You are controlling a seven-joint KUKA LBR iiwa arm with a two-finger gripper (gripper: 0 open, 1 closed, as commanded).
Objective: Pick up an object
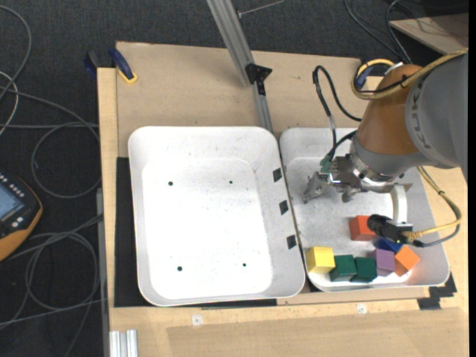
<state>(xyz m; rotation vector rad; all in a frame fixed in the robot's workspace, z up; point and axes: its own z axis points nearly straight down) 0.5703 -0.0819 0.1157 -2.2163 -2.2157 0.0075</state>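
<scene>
— Where was the arm point(416, 110) when you looked?

— It came in from the right and hung over the right bin point(297, 155), the orange band bulky above the wrist. The pincer point(325, 187) sat low over the upper middle of that bin, near its floor.

— Open or closed?

— Open, as far as I could see. Its thin grey fingers point(311, 192) were splayed apart and pointed toward the left bin point(201, 214), with nothing between them.

— And the things to pick?

— All blocks, all crowded into the near end of the right bin. A yellow block point(321, 258) lay at the left, close to the wall between the bins. Just beside it sat two green blocks point(354, 268), touching each other. Then a purple block point(385, 259), an orange block point(407, 258) at the near right corner, and a red-orange block point(361, 227) a little farther up, apart from the row. A blue block point(384, 244) peeked out between the red-orange and the purple one, partly hidden by a black cable end.

— Which way did they point?

— They were about cubic, so I could make out no long axis. The orange one sat turned cornerwise against the rim; the rest lay roughly square to the bin.

— Any near the pincer?

— No. The pincer was well apart from the row, and the red-orange block was the nearest one.

— The tabletop point(193, 88)?

— Bare wood beyond the bins, with a grey pole point(234, 36) slanting across it.
</scene>
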